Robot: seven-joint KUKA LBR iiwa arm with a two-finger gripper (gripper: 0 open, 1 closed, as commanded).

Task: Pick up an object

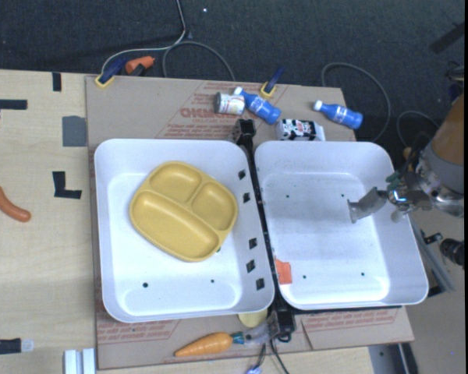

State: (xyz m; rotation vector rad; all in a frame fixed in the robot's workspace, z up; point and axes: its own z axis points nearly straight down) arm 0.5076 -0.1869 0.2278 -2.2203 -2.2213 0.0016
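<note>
A yellow divided plate (186,209) lies in the left white bin (117,287), a little left of the bin's centre. A small orange piece (283,271) sits at the near left corner of the right white bin (374,287). My gripper (365,206) reaches in over the right bin's right side, low above its bare floor. It is far from the plate and well away from the orange piece. Nothing shows in its grasp.
Behind the bins lie a white bottle (230,102), two blue bottles (263,107) (339,114) and a black-and-white pack (300,129). A carrot (205,345) lies in front of the bins, and a sausage (9,203) sits far left. Cables run along the back.
</note>
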